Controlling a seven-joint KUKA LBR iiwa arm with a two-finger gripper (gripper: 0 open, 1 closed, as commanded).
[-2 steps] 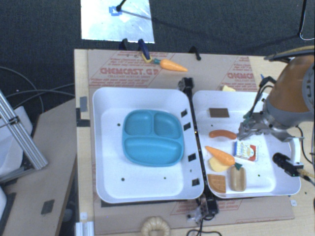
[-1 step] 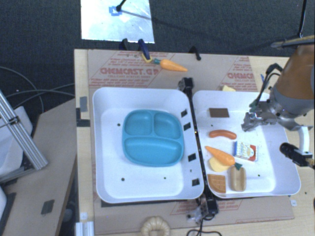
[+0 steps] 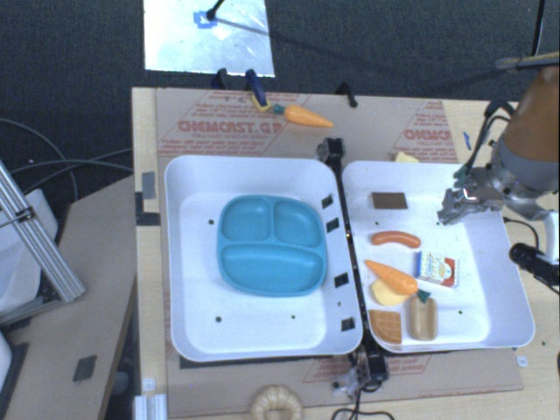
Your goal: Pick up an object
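Observation:
The right bin (image 3: 490,322) holds several toy foods: a brown chocolate bar (image 3: 389,201), a sausage (image 3: 395,239), a carrot (image 3: 392,276), a small red and white carton (image 3: 436,269), a waffle (image 3: 386,325) and a bread roll (image 3: 423,319). My gripper (image 3: 457,205) hangs over the bin's upper right part, to the right of the chocolate bar and above the carton. Nothing shows between its fingers.
The left bin (image 3: 188,234) holds a blue divided plate (image 3: 271,243). A second toy carrot (image 3: 302,116) lies on the cardboard behind the bins. A yellow piece (image 3: 406,157) sits at the right bin's far rim. A metal frame (image 3: 31,234) stands at left.

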